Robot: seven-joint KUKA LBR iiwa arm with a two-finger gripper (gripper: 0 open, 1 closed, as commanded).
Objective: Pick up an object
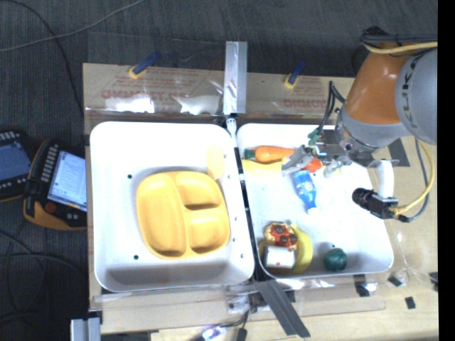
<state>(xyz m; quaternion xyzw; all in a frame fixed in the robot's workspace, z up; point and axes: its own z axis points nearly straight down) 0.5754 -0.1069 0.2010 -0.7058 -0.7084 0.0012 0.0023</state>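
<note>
The gripper (307, 159) sits in the right bin (370, 244), upper centre-right of the frame, beside a carrot (269, 154). Its jaws look parted, perhaps touching something orange, though this is unclear.

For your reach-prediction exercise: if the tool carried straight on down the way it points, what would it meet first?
Probably the carrot, lying just beyond the tool in the right bin; depth is unclear from above, so it might touch the blue packet first.

Both bins (106, 212) are plain white. Well to one side of the jaws lies a yellow compartment tray (183, 212). Just beside the jaws: an orange carrot (274, 153) with a green end, and a blue packet (306, 189) with white print. Farther off: a dark green ball (335, 260) and a yellow item (302, 251) under a red-and-white pack (281, 244). The arm (387, 84) is grey with an orange band.
</note>
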